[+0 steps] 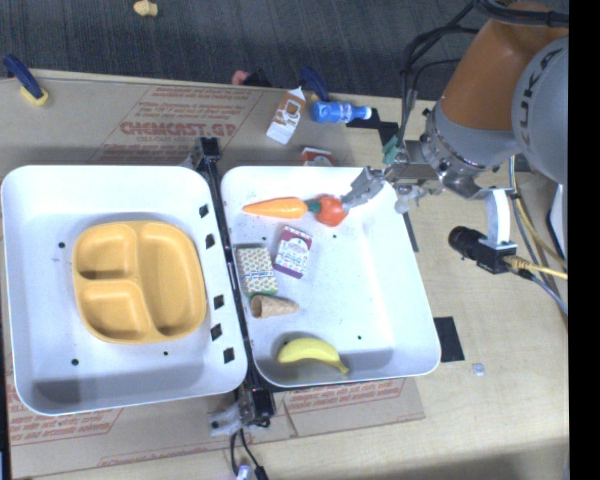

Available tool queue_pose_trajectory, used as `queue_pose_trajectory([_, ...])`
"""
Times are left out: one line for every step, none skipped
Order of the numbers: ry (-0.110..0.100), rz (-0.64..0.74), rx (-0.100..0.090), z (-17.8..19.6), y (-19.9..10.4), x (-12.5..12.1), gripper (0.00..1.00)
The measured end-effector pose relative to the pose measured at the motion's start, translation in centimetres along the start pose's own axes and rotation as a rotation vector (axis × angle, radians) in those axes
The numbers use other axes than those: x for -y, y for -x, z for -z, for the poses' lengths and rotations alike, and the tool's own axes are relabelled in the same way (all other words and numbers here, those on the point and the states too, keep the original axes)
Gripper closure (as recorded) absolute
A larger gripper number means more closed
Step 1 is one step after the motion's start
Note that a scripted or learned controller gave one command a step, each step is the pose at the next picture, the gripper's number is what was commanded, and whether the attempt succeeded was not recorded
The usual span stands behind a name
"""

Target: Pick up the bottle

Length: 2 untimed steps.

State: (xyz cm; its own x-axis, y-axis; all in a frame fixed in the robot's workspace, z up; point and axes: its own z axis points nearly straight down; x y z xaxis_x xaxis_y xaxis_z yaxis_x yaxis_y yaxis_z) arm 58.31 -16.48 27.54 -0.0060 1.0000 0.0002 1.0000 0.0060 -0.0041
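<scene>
Bench (500,388) with bins (20,268), bottle (335,113)

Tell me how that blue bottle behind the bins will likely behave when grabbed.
The bottle lies on its side on the bench, outside the right bin, so a nudge could probably roll it. It looks small and plastic, likely light and fairly stiff. Its smooth, rounded body may slip between the fingers. The gripper is over the tomato, away from it.

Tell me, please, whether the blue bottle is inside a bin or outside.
Outside. The blue bottle lies on its side on the bench beyond the right bin's far rim, next to a small carton.
</scene>
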Motion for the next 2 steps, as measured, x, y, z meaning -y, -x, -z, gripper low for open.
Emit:
queue_pose_trajectory([-0.002,0.005,-0.001,1.0,0.0,0.0,1.00])
queue_pose_trajectory([-0.001,-0.127,0.000,-4.5,4.6,7.4,1.00])
